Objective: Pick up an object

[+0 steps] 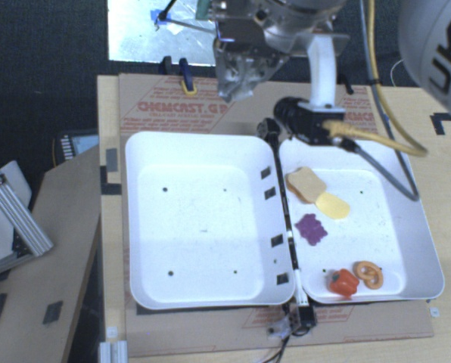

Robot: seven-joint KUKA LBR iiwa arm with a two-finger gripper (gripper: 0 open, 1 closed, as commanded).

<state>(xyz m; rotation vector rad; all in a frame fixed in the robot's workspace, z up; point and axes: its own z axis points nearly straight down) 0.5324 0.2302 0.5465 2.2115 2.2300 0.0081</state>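
Note:
The right bin [407, 225] holds several small toy foods. A tan bread slice [306, 184] lies near its back left, touching a pale yellow disc [334, 206]. A purple piece [311, 228] sits a little nearer the front. At the front lie a red pepper [343, 282] and an orange pretzel [370, 274], side by side. My gripper [234, 88] hangs high above the bench behind the bins, over the cardboard beyond the left bin's back right corner. I see nothing held in it.
The left bin [135, 203] sits beside the right one, joined along a black-clipped divider [284, 218]. Brown cardboard [165, 104] lies under both. A yellow cable [384, 134] and a grey hose cross the right bin's back corner.

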